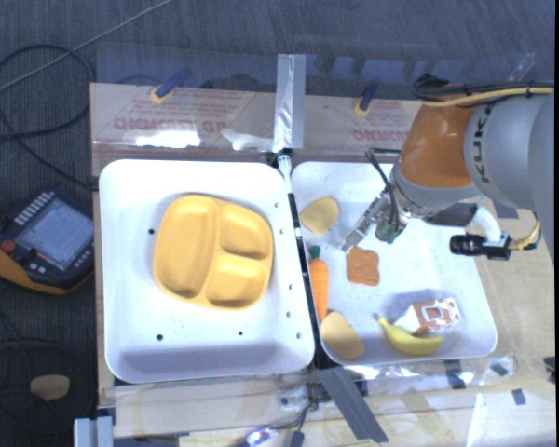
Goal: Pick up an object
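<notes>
Lying on the floor at the far left is a handheld controller (39,240), well apart from the work. On the table the left bin (112,277) carries a yellow divided tray (214,250), which sits in its middle, probably as a drop-off spot and not as something to grab. The right bin (466,277) holds the loose things that the task is about. A round yellow piece (319,214) and a carrot (319,285) lie close to the wall shared with the left bin, and another yellow piece (341,335) rests in the near corner; being tucked against the wall would likely make these awkward to reach. Nearer the middle is a flat orange-brown piece (362,266), and at the near edge a banana (405,336) lies touching a small carton (430,313). The arm (447,152) reaches in from the right and slants the gripper (354,238) down toward the bin floor, its tip just beside the orange-brown piece, on that piece's far side, so this looks like the chosen target. Whether the jaws are open or closed I cannot tell at this angle, and nothing is seen held between them.
</notes>
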Available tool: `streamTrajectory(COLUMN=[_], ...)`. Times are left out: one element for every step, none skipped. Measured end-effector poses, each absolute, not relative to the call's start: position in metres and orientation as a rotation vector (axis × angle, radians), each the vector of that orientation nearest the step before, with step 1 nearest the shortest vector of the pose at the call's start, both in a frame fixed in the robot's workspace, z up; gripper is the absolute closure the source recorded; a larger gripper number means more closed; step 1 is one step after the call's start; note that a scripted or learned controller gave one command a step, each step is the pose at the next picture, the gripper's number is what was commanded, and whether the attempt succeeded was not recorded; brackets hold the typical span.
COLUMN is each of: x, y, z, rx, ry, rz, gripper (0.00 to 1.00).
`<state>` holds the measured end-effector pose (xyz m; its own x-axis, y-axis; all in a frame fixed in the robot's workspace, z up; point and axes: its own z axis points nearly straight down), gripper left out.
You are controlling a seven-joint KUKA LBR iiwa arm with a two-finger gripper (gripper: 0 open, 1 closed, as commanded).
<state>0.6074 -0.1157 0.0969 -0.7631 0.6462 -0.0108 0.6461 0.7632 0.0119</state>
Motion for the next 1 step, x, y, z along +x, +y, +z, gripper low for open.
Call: streamTrajectory(x=[0.6072], y=[-0.1155], z=[0.0967], rx=[1.076], ry=[2.937], rz=[0.012], gripper=[0.0])
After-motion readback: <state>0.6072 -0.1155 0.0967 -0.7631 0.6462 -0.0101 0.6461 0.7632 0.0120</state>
